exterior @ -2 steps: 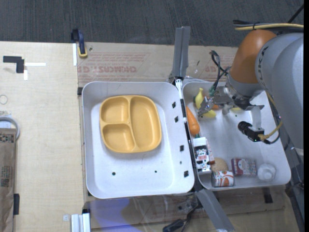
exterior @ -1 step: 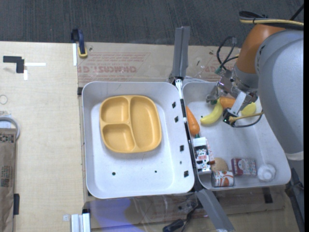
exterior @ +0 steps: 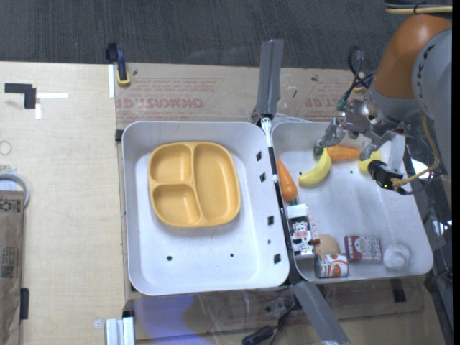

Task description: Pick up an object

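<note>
Overhead view of a tan surface [exterior: 65, 214] carrying two shallow white bins. The left bin [exterior: 144, 264] holds a yellow divided plate [exterior: 194, 184] with three compartments, lying flat toward the far left of that bin. The right bin [exterior: 402, 221] holds the loose objects. A banana [exterior: 317, 170] lies in its far part, and an orange carrot-like piece [exterior: 343, 152] lies just beyond the banana, partly hidden. A second carrot [exterior: 287, 181] rests along the left wall, beside the divider between the bins. Along the near edge lie a small white carton [exterior: 301, 228], a round tan item [exterior: 328, 245], a red-and-white can [exterior: 331, 266], a red-and-white box [exterior: 363, 248] and a pale round piece [exterior: 397, 256].

The arm [exterior: 413, 56] enters from the right. Its gripper [exterior: 352, 131] hangs over the far part of the right bin, directly above the orange piece and close to the far end of the banana. Whether the gripper is released or clenched cannot be told here, and no object is visibly held.
</note>
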Tool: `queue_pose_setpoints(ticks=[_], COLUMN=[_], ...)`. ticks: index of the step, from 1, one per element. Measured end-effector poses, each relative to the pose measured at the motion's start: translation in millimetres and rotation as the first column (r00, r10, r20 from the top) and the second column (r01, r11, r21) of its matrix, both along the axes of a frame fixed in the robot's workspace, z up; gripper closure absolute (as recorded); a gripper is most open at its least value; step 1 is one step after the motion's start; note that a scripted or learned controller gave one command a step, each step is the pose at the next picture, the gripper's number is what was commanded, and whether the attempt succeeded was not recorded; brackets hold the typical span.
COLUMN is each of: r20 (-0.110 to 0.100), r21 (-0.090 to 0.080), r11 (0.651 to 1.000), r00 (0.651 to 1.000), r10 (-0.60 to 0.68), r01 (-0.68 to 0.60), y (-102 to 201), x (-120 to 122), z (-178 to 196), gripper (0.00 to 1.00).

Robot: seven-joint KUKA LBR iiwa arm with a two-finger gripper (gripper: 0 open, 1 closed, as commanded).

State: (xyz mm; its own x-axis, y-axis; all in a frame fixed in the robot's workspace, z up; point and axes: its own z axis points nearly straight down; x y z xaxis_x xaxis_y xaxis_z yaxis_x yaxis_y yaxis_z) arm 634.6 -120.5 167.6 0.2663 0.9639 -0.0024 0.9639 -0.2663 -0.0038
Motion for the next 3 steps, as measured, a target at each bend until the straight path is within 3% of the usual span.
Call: queue_pose_setpoints(ticks=[1,2,3], r20=[0.002,-0.002,0.001], r21=[0.001,0.001,0.0], r11=[0.983,0.983,0.94], r00=[0.983,0.983,0.94], r10=[0.185,0.186,0.342], r01=[-0.185,-0.186,-0.342], y=[27.0,26.2,19.3], x=[11.6,11.3,23.9], z=[-77.6,-70.8,-51.8], gripper=[0.0,1.0,1.0])
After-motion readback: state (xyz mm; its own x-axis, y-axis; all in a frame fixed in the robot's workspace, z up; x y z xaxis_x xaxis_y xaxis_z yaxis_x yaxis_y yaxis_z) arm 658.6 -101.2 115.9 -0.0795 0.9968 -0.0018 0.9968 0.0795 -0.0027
